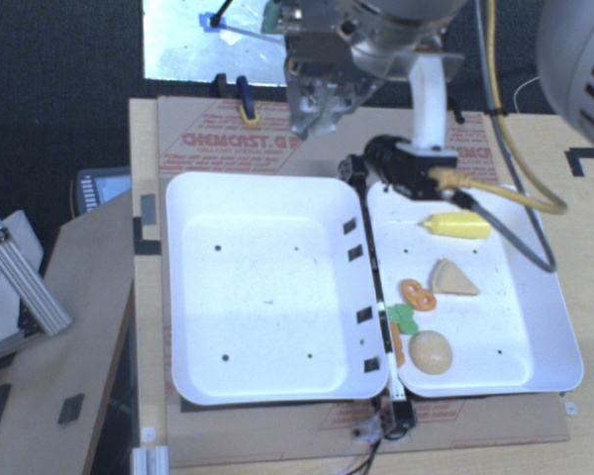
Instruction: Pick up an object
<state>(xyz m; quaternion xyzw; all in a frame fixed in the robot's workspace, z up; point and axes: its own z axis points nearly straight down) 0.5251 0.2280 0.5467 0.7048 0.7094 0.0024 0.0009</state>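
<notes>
The right bin (535, 334) holds several small items. A yellow oblong piece (457, 226) lies near its back. A tan wedge (453, 278) sits mid-bin, with an orange pretzel shape (416, 295) just left of it. A green piece (403, 317) and a small orange piece (396, 349) lie against the left wall, and a beige round lump (430, 351) rests near the front. My gripper (313, 119) hangs high over the bench behind the back edge of the left bin (188, 265), well away from all the items. Nothing shows beneath it.
A black hinge strip (371, 285) runs along the divide between the two bins. A cardboard sheet (218, 142) lies under them, with a blue and yellow clamp (246, 102) at its back edge. An aluminium rail (20, 275) juts in at the far left.
</notes>
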